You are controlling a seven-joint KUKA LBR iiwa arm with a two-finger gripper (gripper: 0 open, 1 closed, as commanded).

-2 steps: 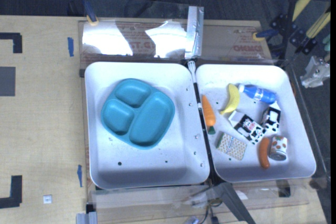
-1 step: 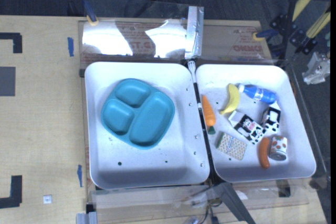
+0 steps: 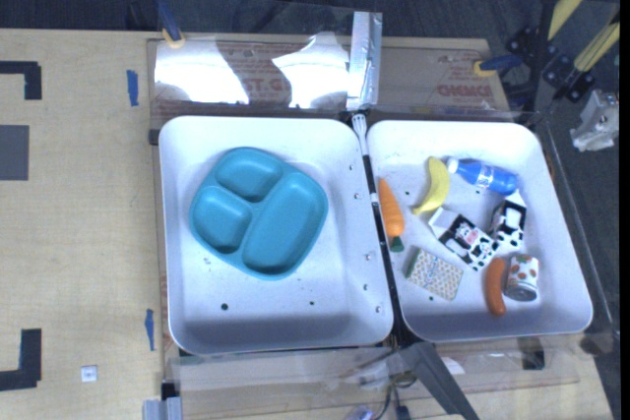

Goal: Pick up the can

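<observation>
Lying in the right bin (image 3: pixel 561 211), can (image 3: pixel 521 277) beside sausage (image 3: pixel 494 285)

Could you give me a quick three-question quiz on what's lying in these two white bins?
1. True or false: the blue three-compartment plastic plate lies in the left white bin.
2. Which lies nearest the divider between the bins? A) the orange toy carrot B) the small printed can C) the blue plastic bottle
3. Fill in: the yellow toy banana lies in the ___ white bin.

Key: 1 true; 2 A; 3 right.
</observation>
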